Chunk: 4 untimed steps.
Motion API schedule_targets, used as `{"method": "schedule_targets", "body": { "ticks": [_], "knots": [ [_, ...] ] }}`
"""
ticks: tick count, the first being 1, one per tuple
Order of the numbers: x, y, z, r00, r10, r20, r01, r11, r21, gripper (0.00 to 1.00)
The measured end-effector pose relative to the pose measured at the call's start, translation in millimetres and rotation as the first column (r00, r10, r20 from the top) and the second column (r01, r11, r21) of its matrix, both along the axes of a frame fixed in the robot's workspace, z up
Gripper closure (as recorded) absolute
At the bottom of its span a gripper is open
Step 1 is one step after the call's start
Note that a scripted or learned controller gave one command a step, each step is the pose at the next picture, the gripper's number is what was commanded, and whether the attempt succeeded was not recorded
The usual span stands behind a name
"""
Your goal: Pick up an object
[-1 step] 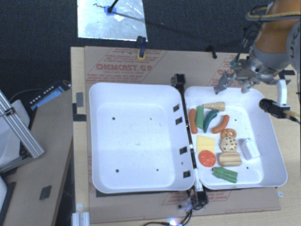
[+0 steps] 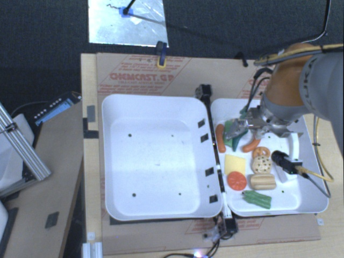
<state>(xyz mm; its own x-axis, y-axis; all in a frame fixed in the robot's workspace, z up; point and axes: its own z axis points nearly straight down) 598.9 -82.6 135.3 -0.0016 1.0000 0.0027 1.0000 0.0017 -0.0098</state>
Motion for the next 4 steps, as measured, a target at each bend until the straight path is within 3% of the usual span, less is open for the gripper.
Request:
{"method": "schedule_targets", "body": {
  "ticks": [1,2,3,4],
  "knots": [
    [-9,48,52,1.000,0.007,0.014,-0.007,1.000,-0.001,0.00],
    [15,115,140,1.000,0.010,0.022,-0.010,1.000,0.000,0.00],
    [13,110,145,1.000,0.006,0.014,-0.006,1.000,-0.001,1.00],
    [24,137,351,0.999,0.006,0.032,-0.006,1.000,0.000,1.00]
  ]
}}
